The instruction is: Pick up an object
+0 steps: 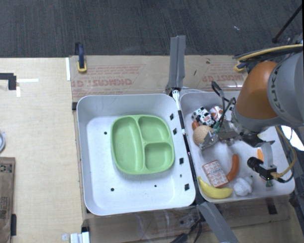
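Note:
The right bin (289,188) holds several small items. A tan round ball (201,134) lies at its left side, with a black-and-white cow toy (202,114) and a small orange-red piece (216,112) behind it. Nearer the front lie a red sausage (233,166), a printed card packet (214,172), a yellow banana (214,190) and a white crumpled lump (242,186). My gripper (211,139) is low in this bin, its tip right beside the tan ball on the ball's right. Nothing is visibly lifted.
The left bin (88,160) carries a green divided plate (142,144). A small orange piece (260,153) sits under the wrist. The arm's orange band (255,92) and grey body cover the right bin's far right. A grey post (177,63) stands behind the divider.

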Robot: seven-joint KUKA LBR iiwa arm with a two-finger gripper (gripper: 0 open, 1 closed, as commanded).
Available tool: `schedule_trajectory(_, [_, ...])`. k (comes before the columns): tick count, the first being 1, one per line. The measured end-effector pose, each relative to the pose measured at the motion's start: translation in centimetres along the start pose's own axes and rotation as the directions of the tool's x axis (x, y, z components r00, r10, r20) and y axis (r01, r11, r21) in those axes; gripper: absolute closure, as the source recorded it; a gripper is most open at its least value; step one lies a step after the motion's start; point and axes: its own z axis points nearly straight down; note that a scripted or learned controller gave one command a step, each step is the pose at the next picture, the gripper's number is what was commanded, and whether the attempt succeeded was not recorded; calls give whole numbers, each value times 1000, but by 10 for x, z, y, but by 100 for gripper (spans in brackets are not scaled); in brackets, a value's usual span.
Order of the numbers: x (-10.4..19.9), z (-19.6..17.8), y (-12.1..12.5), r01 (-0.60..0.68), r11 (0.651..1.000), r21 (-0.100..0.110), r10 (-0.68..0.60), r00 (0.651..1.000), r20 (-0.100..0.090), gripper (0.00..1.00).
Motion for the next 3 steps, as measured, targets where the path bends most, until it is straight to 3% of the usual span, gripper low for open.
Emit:
schedule_trajectory(1, [-19,0,54,93,996,1,-93,996,1,0])
schedule_trajectory(2, [-31,3,74,294,953,68,-292,956,-30,0])
schedule_trajectory(3, [-25,4,79,138,988,68,-137,990,-22,0])
